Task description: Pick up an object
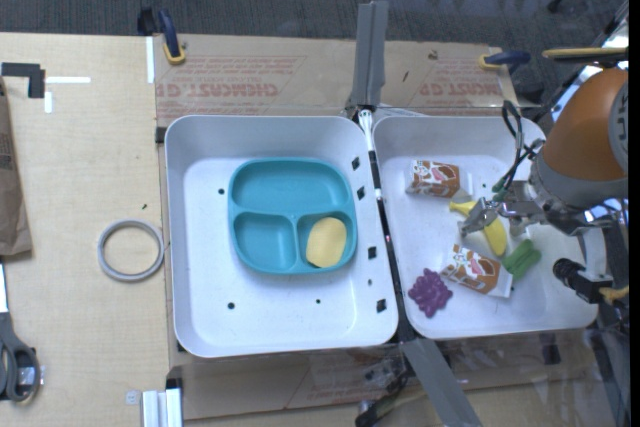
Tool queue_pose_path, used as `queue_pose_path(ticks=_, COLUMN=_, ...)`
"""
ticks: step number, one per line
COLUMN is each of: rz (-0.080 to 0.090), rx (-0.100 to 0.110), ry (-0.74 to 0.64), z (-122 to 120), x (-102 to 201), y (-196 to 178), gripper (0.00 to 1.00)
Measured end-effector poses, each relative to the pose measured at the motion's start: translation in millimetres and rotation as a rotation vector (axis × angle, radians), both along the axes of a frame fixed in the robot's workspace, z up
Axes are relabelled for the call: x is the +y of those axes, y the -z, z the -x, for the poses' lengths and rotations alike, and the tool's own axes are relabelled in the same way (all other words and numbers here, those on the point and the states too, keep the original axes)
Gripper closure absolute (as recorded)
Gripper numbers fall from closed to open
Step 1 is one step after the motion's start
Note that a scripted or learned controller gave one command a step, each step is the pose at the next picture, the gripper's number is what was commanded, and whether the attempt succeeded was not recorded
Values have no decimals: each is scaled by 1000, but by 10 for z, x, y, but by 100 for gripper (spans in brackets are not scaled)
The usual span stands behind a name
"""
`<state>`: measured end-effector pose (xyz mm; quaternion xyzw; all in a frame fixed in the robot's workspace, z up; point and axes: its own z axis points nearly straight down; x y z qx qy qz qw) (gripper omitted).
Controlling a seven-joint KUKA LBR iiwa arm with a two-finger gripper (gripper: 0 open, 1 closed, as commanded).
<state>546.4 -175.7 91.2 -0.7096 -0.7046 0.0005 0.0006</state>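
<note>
In the right bin (440,143) lie a yellow banana (487,227), a green piece (521,258), two orange-and-white snack packets (434,178) (477,271) and a purple grape bunch (430,290). My gripper (481,216) reaches in from the right and sits low over the banana's upper end. Its metal fingers straddle the banana, which lies on the bin floor. The arm's orange band (592,123) is above the bin's right rim.
The left bin (190,215) holds a teal divided plate (290,215) with a pale yellow lemon-like object (326,241) in its lower right compartment. A roll of tape (131,248) lies on the bench to the left, scissors (18,365) near the bottom left corner.
</note>
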Motion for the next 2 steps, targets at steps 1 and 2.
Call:
queue_pose_path(ticks=1, rz=-1, rx=1, ry=4, z=2, x=-7, y=-85, gripper=100)
queue_pose_path(ticks=2, rz=1, rx=-2, ry=-98, z=250, x=67, y=-1299, gripper=100)
